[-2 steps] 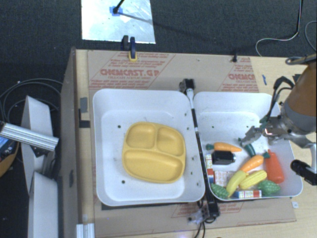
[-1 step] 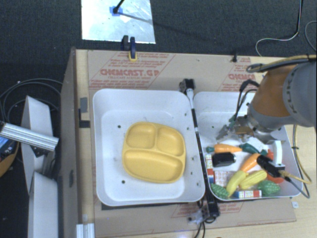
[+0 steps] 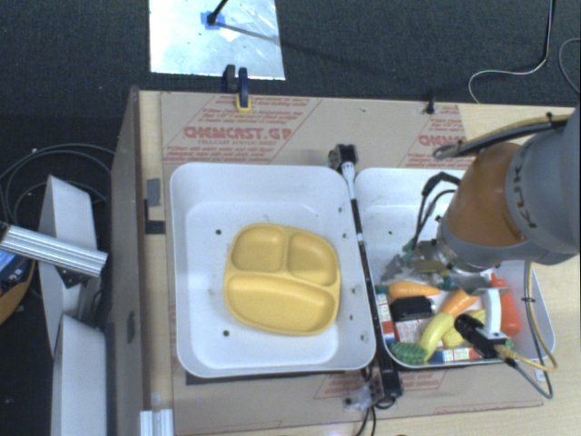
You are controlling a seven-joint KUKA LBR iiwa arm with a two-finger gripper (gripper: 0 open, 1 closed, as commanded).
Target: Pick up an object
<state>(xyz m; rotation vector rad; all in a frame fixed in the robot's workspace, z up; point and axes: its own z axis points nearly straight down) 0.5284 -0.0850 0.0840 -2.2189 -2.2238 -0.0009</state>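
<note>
Dark carpet surrounds a cardboard-covered tabletop point(image 3: 272, 121) bearing two white bins. On the left, one bin point(image 3: 195, 243) holds a yellow divided plate point(image 3: 281, 278). On the right, the other bin point(image 3: 386, 193) holds a pile of toy objects point(image 3: 440, 321) at its near end. The arm's orange band point(image 3: 481, 198) hangs above them, hiding the gripper, so I cannot tell the fingers' state.

Grey arm point(image 3: 549, 198), orange band, seemingly black cables.
</note>
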